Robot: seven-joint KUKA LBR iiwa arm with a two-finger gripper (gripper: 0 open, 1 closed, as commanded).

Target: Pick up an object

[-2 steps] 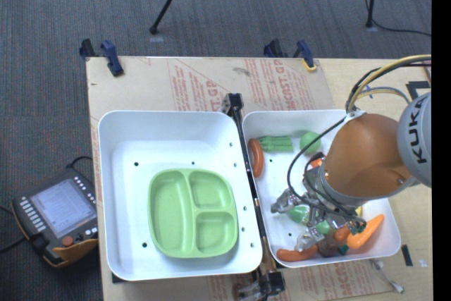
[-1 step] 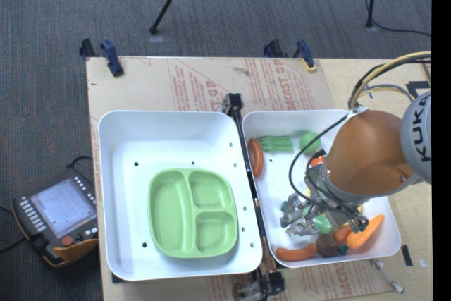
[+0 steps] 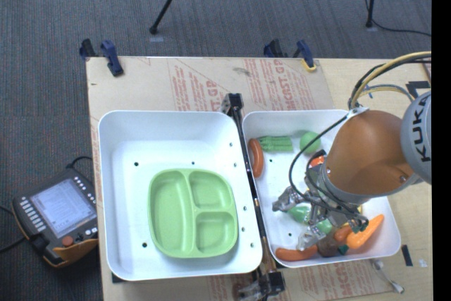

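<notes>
My gripper point(image 3: 308, 216) is low inside the right bin point(image 3: 282, 120), in its front half, under the orange wrist band. It sits among small toy foods: a green piece point(image 3: 301, 211) right beside it, an orange carrot point(image 3: 366, 230) to its right, a brown piece point(image 3: 328, 247) and a red-orange sausage point(image 3: 294, 254) by the front wall. Toward the back of the bin lie a green ridged vegetable point(image 3: 275, 144), a green ball point(image 3: 309, 142) and a red-orange hot dog point(image 3: 255, 156) against the left wall. The arm hides part of the bin's right side.
The left bin point(image 3: 127, 130) holds a light green divided plate point(image 3: 194, 211). A black clamp point(image 3: 235, 103) sits between the bins at the back. Blue clamps point(image 3: 110, 56) hold the board's back edge. A teach pendant point(image 3: 58, 216) lies on the floor at left.
</notes>
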